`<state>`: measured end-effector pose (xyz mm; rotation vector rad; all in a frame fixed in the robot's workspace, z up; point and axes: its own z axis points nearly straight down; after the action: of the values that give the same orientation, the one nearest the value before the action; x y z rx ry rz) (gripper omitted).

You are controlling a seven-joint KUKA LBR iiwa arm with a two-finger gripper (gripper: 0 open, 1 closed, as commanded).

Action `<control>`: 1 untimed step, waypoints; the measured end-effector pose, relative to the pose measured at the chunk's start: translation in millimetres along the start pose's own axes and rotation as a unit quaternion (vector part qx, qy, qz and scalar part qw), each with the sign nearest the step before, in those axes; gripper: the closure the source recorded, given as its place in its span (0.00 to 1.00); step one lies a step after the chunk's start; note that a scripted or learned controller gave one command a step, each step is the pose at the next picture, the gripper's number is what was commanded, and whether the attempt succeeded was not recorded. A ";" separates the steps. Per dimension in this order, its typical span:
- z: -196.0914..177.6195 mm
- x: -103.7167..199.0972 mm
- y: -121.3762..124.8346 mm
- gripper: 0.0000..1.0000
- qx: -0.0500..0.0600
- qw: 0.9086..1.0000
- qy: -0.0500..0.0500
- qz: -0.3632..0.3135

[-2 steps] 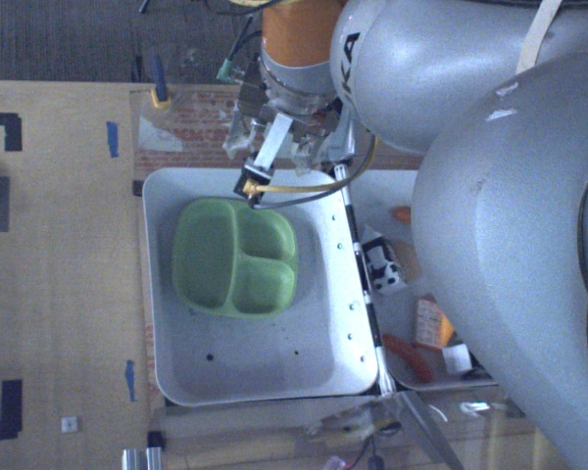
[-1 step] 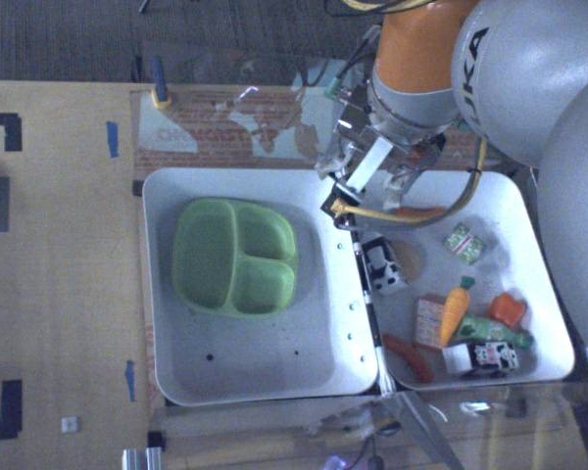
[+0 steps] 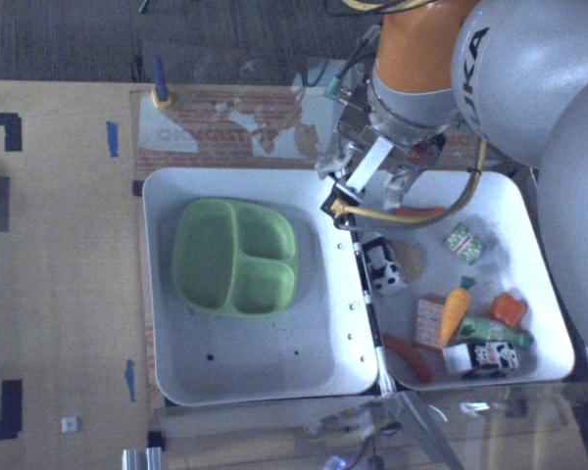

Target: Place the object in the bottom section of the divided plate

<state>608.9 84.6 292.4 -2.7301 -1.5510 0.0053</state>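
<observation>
Green divided plate (image 3: 233, 256) sits in the left bin (image 3: 274, 360), well apart from the gripper (image 3: 390, 189), which hangs over the upper edge of the right bin (image 3: 529, 225). Gripper opening: cannot be determined; no object is seen in its grasp. Nearest candidate is the black-and-white toy (image 3: 382, 265), just below the gripper in the frame (the carrot (image 3: 455, 306) lies further toward lower right). Recommended: centre over one object, descend vertically, secure it, then traverse left to the plate's lower section
</observation>
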 end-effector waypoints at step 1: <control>0.0 0.0 0.0 0.00 0.000 1.000 0.000 0.000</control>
<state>608.9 84.6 292.5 -2.7301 -1.5510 0.0052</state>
